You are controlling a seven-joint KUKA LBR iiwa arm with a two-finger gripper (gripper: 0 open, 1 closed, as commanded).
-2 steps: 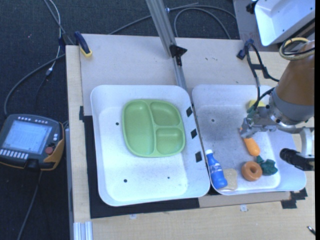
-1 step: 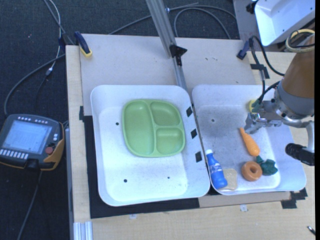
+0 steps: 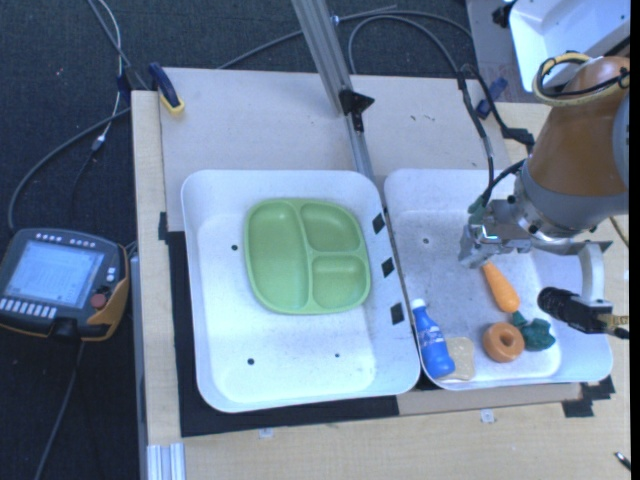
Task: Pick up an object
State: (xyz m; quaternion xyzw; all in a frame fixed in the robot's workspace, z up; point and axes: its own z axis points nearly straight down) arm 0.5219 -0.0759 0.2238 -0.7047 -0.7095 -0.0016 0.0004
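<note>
We see the arm (image 3: pixel 585 138) reaching in from the right of the frame, its gripper (image 3: pixel 487 240) low over the right bin (image 3: pixel 430 203). We cannot tell whether its fingers are open or closed. Just below the gripper lies a carrot (image 3: pixel 500 286), slanting toward the lower right. Lower in the same bin sit a brown donut (image 3: pixel 503 342), a dark green toy (image 3: pixel 537 332) beside it, a blue bottle (image 3: pixel 432 339) along the bin's left wall, and a pale cookie (image 3: pixel 461 353). The left bin (image 3: pixel 215 298) holds a green divided plate (image 3: pixel 307 255). Both bins rest on the table (image 3: pixel 250 118).
</note>
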